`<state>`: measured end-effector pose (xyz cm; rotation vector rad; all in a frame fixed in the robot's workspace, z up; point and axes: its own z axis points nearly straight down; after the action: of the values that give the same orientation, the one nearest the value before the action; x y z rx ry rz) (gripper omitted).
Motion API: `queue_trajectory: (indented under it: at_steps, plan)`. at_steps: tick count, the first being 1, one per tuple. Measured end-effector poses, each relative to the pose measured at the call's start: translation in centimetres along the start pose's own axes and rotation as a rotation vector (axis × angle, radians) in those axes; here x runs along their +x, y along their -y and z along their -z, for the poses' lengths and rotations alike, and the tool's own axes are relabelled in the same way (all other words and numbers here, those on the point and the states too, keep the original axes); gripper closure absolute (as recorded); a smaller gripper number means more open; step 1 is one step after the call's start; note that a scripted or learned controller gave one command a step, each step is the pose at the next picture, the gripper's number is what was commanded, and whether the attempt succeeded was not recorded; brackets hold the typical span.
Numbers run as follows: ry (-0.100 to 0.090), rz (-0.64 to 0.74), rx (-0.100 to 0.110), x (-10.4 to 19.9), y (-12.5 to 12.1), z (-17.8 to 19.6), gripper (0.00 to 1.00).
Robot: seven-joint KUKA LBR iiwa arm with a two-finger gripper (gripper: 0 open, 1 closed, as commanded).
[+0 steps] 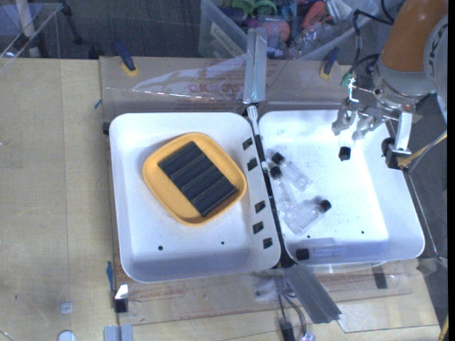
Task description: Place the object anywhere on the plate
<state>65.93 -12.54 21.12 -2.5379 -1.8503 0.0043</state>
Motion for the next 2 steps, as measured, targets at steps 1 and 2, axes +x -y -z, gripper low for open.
queue_trajectory:
  at_steps: [1,2]
  plan:
    - [0.000,0.000,0.000,0.0,0.0,0.0,0.00]
    - [-0.002,0.097,0.001,2.0,2.4,2.7,0.00]
